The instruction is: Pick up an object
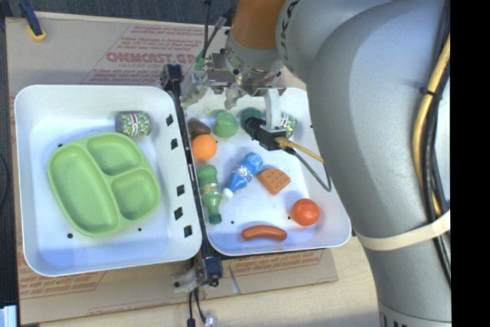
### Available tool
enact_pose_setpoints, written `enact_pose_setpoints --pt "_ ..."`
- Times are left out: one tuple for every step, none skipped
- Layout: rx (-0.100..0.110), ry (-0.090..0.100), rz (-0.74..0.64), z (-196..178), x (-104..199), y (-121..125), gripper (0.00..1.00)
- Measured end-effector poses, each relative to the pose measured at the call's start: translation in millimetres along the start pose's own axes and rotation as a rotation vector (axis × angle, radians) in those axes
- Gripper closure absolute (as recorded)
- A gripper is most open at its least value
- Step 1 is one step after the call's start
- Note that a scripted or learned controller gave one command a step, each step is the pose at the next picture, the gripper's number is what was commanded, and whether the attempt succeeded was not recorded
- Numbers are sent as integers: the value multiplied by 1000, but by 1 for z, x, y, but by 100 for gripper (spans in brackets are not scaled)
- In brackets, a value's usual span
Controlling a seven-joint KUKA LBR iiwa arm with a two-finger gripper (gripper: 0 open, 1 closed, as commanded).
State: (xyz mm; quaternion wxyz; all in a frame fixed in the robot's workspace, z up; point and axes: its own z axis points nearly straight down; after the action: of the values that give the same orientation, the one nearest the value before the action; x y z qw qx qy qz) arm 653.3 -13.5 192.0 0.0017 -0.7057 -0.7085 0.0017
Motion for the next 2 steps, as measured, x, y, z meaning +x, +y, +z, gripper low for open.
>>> enact_pose_setpoints --pt "0 1 -5 0 76 -22 0" --pt "-1 -1 -2 1 64 -114 0"
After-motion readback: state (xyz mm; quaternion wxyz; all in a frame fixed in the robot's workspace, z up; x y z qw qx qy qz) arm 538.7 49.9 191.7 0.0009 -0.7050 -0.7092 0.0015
